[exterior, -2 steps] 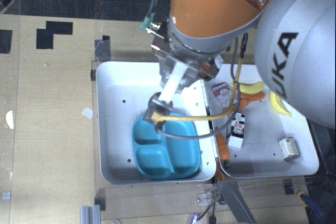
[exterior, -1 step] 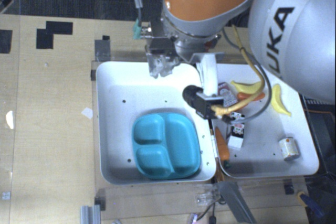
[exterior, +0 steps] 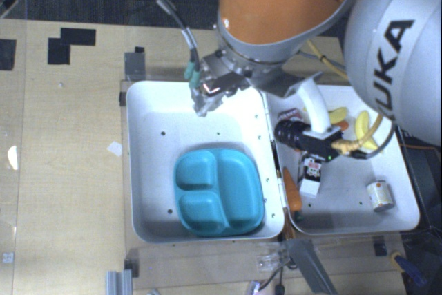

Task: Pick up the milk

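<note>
In the right bin [exterior: 407,217], a small white carton with dark and red print [exterior: 311,175], which I take for the milk, stands near the middle. Its top is partly covered by robot hardware. My gripper [exterior: 202,101] hangs over the far edge of the left bin [exterior: 141,169], well to the left of the carton and apart from it. Nothing shows between its tips. The big grey and orange arm hides the far part of both bins.
A blue divided plate [exterior: 219,191] lies in the front half of the left bin. The right bin also holds a yellow banana [exterior: 363,125], an orange carrot [exterior: 293,192] along its left wall and a small can [exterior: 379,195] at the right.
</note>
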Tool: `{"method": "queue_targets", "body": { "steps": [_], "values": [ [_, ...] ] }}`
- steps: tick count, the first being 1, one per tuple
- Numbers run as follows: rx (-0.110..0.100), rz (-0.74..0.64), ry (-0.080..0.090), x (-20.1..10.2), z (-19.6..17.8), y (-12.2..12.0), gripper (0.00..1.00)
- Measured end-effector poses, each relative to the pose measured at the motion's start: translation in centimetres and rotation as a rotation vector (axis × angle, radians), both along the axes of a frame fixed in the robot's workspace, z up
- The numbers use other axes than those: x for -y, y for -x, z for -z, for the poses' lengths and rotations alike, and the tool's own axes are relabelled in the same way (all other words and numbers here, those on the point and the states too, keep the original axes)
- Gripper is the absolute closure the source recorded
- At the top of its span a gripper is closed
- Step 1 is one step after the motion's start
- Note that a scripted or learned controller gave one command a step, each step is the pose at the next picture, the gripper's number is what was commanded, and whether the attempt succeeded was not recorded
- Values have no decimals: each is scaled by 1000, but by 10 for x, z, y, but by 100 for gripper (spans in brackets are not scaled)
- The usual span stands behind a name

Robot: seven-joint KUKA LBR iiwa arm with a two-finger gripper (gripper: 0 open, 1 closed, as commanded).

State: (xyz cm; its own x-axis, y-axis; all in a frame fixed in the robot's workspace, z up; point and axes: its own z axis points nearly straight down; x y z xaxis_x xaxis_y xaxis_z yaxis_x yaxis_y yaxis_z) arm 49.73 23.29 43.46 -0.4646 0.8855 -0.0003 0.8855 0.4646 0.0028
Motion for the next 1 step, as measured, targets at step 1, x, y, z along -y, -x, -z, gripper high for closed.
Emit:
{"method": "queue_targets", "body": {
  "steps": [1],
  "values": [
    [-1, 48, 0, 53, 86, -3, 100]
  ]
}}
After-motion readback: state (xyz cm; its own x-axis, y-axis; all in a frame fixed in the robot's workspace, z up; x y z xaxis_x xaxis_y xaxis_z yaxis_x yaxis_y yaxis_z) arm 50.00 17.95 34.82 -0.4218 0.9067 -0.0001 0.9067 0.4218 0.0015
